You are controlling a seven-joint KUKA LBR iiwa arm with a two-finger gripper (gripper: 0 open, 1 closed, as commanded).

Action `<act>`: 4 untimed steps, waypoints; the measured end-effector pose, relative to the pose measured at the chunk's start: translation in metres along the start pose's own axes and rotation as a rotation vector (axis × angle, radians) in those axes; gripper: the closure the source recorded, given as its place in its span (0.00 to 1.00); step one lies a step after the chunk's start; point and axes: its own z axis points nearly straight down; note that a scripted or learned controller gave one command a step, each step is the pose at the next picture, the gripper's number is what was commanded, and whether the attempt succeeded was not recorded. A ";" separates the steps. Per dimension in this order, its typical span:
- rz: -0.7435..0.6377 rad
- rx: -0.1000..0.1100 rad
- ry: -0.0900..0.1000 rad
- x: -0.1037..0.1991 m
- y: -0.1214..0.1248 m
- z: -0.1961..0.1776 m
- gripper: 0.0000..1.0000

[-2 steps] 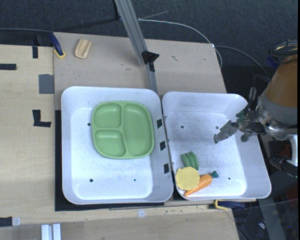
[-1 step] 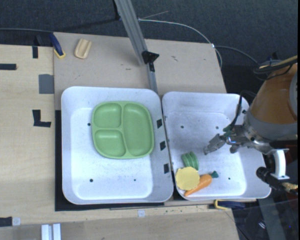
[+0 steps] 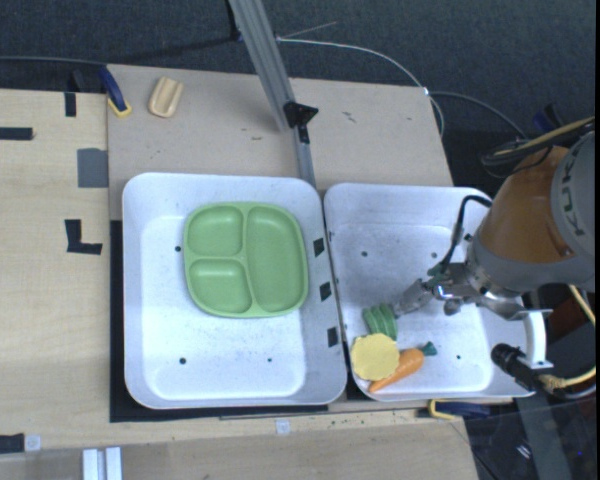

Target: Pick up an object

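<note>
In the right bin (image 3: 400, 218) lie three toy foods near the front: a green ridged piece (image 3: 381, 320), a yellow round piece (image 3: 375, 355) and an orange carrot (image 3: 405, 364) with a green top. My gripper (image 3: 417, 299) reaches in from the right and hangs just right of and above the green piece. Nothing shows between its fingers. The arm's orange band (image 3: 525, 218) sits over the bin's right side.
The left bin (image 3: 150, 368) holds a green divided plate (image 3: 247, 259). A grey metal post (image 3: 270, 53) slants across the bench behind the bins. A small tan object (image 3: 165, 97) and a blue-yellow item (image 3: 114, 91) lie at the bench's back left.
</note>
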 end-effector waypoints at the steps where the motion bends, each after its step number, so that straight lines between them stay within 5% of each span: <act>1: -0.001 -0.003 0.001 0.000 0.001 -0.012 1.00; 3: -0.001 -0.011 -0.003 -0.006 0.000 -0.121 1.00; 4: -0.005 -0.007 0.000 0.042 0.004 -0.124 1.00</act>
